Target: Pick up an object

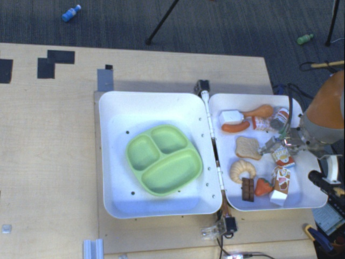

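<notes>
Small carton (pixel 282 154) lies mid-right of frame, in right bin (pixel 302 203) w/ other toy food, just under gripper (pixel 275 143); fingers look spread, nothing gripped, prob. poised to pick. Green tray (pixel 164 159) sits in left bin (pixel 113 144).

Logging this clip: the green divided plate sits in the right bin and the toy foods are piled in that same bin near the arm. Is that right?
Not quite. The camera view shows the green divided plate in the left bin. The toy foods, such as the croissant and the sausage, do lie in the right bin near the arm.
</notes>
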Available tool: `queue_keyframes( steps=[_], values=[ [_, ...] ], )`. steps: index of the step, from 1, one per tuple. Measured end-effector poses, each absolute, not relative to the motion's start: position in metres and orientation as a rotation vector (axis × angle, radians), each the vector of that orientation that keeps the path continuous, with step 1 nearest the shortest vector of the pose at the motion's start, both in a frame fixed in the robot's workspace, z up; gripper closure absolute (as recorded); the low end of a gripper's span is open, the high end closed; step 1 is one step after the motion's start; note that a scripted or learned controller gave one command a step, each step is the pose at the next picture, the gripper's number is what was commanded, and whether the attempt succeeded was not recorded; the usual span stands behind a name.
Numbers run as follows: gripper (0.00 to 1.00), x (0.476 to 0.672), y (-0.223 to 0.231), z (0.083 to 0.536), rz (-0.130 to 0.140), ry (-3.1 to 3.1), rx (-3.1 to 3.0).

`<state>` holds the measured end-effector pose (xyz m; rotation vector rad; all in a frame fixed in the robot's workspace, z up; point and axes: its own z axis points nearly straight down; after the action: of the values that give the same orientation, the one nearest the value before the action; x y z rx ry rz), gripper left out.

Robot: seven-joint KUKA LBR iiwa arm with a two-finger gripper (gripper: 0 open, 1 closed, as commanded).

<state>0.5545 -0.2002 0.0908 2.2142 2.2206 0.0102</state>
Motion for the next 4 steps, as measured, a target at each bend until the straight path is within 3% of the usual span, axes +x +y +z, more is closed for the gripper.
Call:
queue_keyframes(
  steps=[1,2,3,4],
  values=[
    [1.00,0.558,-0.202,0.103,0.017,2.210,2.202],
    [0.00,0.557,-0.201,0.102,0.015,2.212,2.204],
    [0.00,0.522,-0.199,0.086,0.004,2.220,2.217],
    [1.00,0.524,-0.198,0.097,0.009,2.219,2.212]
  ],
)
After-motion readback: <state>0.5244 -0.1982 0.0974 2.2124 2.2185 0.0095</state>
